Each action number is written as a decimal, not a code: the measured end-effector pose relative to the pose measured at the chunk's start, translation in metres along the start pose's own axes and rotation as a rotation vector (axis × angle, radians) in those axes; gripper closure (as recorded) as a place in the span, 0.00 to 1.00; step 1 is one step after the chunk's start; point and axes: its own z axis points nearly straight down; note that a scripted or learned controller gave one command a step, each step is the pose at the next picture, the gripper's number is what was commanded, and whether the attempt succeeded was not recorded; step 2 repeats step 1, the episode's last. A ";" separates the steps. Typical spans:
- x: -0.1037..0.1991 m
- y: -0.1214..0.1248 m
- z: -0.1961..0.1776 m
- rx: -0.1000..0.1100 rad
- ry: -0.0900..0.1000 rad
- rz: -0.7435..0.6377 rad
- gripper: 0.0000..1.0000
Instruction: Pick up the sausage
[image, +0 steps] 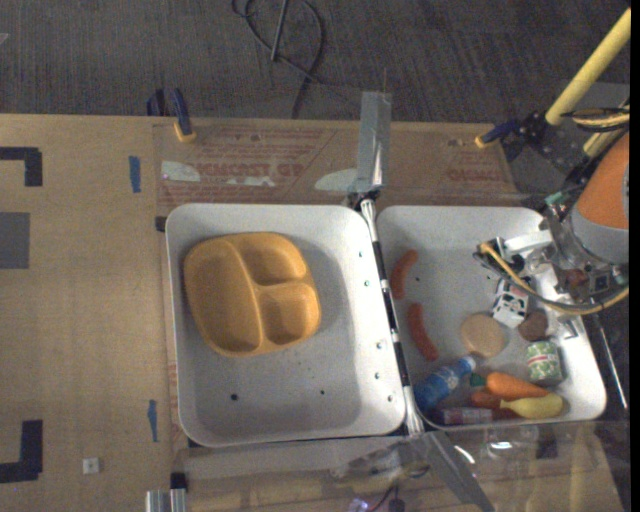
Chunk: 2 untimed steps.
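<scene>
Reaching left toward the sausage (403, 273), the pincer (520, 300), whose state I cannot tell, should descend centered.

Red print is running across the cardboard sheet (262, 160) behind the left bin, top centre of the frame, but it is showing upside down and too blurred to read. A second patch of red print is sitting on the cardboard (468, 170) behind the right bin, also unreadable. The small can (543, 362) in the lower right of the right bin is carrying a green-and-white label, too small to make out. Nothing else is reading as text.
</scene>
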 end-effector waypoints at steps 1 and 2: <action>0.072 0.017 0.027 0.022 -0.028 -0.090 0.00; 0.072 0.017 0.027 0.022 -0.028 -0.090 0.00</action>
